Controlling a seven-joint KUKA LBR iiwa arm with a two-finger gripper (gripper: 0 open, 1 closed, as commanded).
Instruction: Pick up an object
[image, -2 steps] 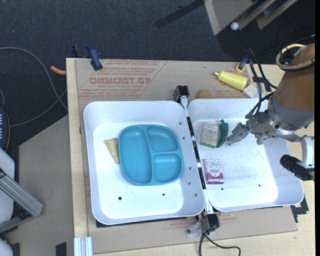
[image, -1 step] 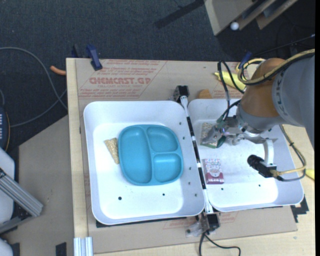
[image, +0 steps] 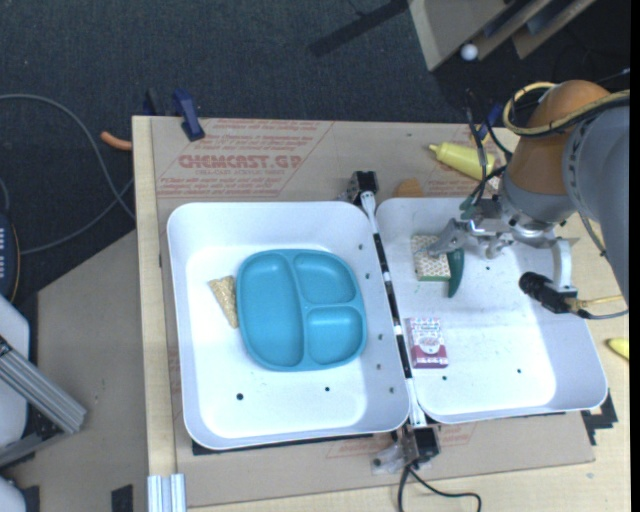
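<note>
green marker (image: 455, 272) | right bin (image: 520, 390) (upper part), beneath tool (image: 468, 232) | tool state: cannot tell

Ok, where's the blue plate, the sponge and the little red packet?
Blue plate (image: 300, 308), camera view, middle divider.
Sponge (image: 430, 259), camera view, its patterned top.
Red packet (image: 428, 343), camera view, its middle.

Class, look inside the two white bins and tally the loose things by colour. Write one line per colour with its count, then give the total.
Blue: 1, the blue plastic divided plate
Tan: 2, the tan cracker-like square beside the plate and the tan woven square pad in the right bin
Green: 1, the dark green slender piece
Red and white: 1, the small red-and-white packet
Total: 5
</note>
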